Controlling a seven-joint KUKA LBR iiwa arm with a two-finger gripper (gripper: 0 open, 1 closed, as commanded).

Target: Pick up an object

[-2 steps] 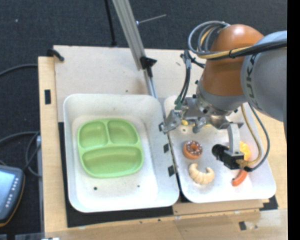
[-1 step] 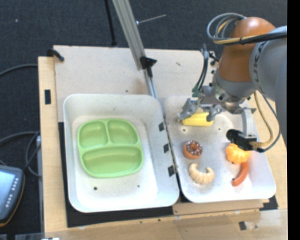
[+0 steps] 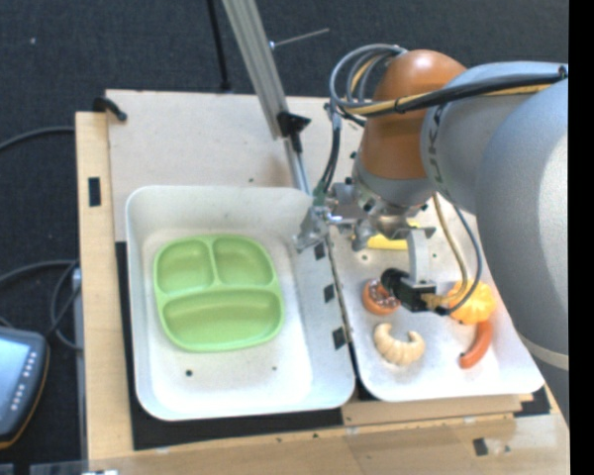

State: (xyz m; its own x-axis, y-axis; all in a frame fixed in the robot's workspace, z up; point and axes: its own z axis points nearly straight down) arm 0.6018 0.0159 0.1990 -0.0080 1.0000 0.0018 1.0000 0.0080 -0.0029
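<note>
Approach step, judging by gripper (image 3: 378, 228) poised just beyond the croissant (image 3: 399, 344), open or closed impossible to tell; next, likely lowering squarely over it.

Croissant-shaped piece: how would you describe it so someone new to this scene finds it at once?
Start at the white bin on the view's right, under the grey arm. Toward its lower edge lies the croissant-shaped piece, below a round orange doughnut and left of a thin red-orange piece. It alone is pale cream, plump and crescent-curved.
</note>
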